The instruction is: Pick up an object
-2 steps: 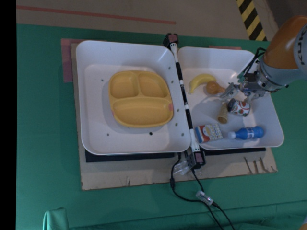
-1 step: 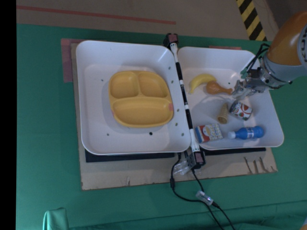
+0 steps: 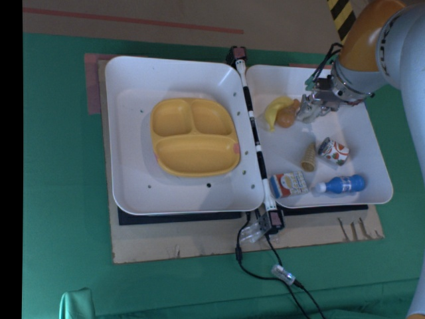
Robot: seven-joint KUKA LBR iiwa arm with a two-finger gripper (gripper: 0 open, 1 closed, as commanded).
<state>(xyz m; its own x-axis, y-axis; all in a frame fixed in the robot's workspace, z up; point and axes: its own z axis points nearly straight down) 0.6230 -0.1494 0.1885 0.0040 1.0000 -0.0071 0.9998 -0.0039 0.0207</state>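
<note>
- The likeliest thing for me to pick is the small orange fruit (image 3: 287, 117), which lies in the right bin (image 3: 372, 158) touching the yellow banana (image 3: 277, 109), near that bin's far left part.
- My fingers (image 3: 307, 111) are low over the bin just right of the orange fruit; I cannot tell whether they are apart or together, and nothing shows between them.
- By my judgement the pick is not done: every object rests on the bin floor, so the closing and lifting are all left.
- Nearer in the same bin lie a cone-shaped piece (image 3: 309, 157), a small can (image 3: 333, 151) with red and white print, a little carton (image 3: 288, 185) and a blue bottle (image 3: 342, 185) on its side.
- The can and carton carry printed labels, but the writing is too small to read; I can make out no brand.
- The left bin (image 3: 126, 145) holds a yellow divided plate (image 3: 194, 136).
- Both bins sit on cardboard over the green worktop (image 3: 60, 178).
</note>
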